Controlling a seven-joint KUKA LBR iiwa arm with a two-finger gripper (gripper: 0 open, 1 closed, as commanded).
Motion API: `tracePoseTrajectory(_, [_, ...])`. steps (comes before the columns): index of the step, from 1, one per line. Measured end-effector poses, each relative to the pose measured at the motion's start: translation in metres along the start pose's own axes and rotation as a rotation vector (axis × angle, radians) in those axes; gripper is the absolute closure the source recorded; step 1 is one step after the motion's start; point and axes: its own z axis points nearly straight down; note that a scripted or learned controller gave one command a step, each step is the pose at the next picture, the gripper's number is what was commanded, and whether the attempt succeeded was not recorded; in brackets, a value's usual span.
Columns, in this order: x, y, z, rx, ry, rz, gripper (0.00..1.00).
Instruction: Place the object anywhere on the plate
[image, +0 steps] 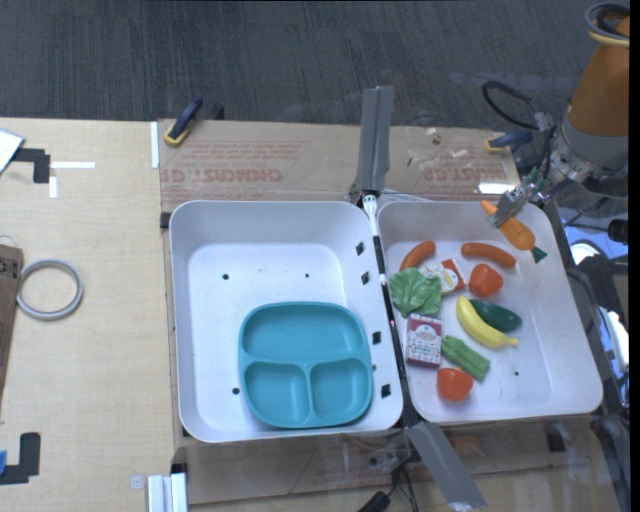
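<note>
A teal plate (303, 362) with three compartments lies in the left bin (200, 300), toward its front. My gripper (508, 208) hangs over the far right corner of the right bin (560, 390). Its fingers are shut on an orange toy carrot (519, 236) with a green tip, which sticks out below them, lifted off the other toys. In the right bin lie two sausages (417, 253) (488, 254), a lettuce leaf (413, 292), a banana (480, 325), a small red box (424, 340) and two red tomatoes (485, 280) (454, 383).
A grey upright bar (375, 140) stands at the back between the two bins. A tape roll (45, 289) lies on the bench at far left, and a blue clamp (183, 120) sits behind the left bin. Cables run along the right side.
</note>
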Motion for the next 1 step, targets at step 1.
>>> tracePoseTrajectory(1, [0.0,0.0,0.0,0.0,0.0,0.0,0.0])
